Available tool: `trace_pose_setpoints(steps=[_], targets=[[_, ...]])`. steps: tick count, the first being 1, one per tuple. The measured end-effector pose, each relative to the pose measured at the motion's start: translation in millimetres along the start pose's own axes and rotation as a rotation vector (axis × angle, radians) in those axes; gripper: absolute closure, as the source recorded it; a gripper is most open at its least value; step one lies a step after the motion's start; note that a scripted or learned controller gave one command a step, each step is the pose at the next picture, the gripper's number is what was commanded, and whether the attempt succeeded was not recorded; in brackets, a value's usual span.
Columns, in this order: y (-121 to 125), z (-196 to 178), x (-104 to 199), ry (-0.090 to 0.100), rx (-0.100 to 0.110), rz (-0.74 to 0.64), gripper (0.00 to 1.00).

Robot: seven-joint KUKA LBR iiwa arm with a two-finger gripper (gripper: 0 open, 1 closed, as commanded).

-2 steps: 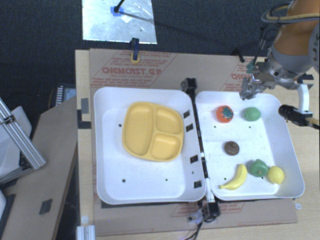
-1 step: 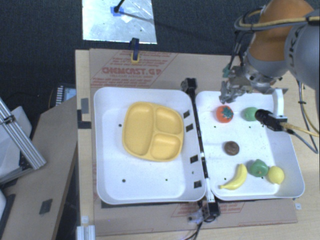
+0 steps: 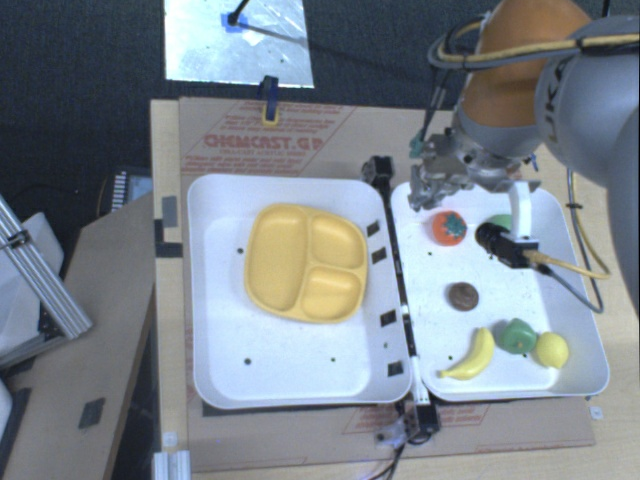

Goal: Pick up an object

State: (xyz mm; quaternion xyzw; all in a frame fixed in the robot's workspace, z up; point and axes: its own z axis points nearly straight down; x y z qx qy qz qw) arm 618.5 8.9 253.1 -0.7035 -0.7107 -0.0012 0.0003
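The tool (image 3: 428, 196) is seen at the far left corner of the right bin (image 3: 565, 290), hung from the grey arm (image 3: 592, 103) that reaches in from the right. The arm's orange band (image 3: 520, 56) is seen just above the wrist. Whether the tool is spread or pressed together cannot be told from this angle, and nothing can be made out in its grasp.

A tomato (image 3: 448, 228), orange-red with a green top, is found just near and right of the tool, lying on the bin floor. Whether the two touch cannot be told. A small brown round piece (image 3: 462, 295) is placed nearer, well apart from the tomato. Along the near edge of the same bin a banana (image 3: 472, 356), a green piece (image 3: 515, 335) and a lemon (image 3: 551, 349) are set in a row from left to right. The green piece and the lemon are touching, with the banana just beside them. Another green thing (image 3: 497, 223) is glimpsed to the right of the tomato, mostly hidden.

In the left bin (image 3: 215, 303) a yellow divided plate (image 3: 303, 262) is laid flat, a little far of the middle. Both bins are carried side by side on a brown card sheet (image 3: 270, 140) with red print, which is spread over the bench (image 3: 163, 153). A silvery sheet (image 3: 238, 26) is seen farther back.
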Motion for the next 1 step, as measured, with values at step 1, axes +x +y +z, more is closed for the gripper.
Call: trace_pose_setpoints(steps=[1], targets=[[-6.9, -1.2, 48.2, 0.0, 0.0, 0.0, 1.0]])
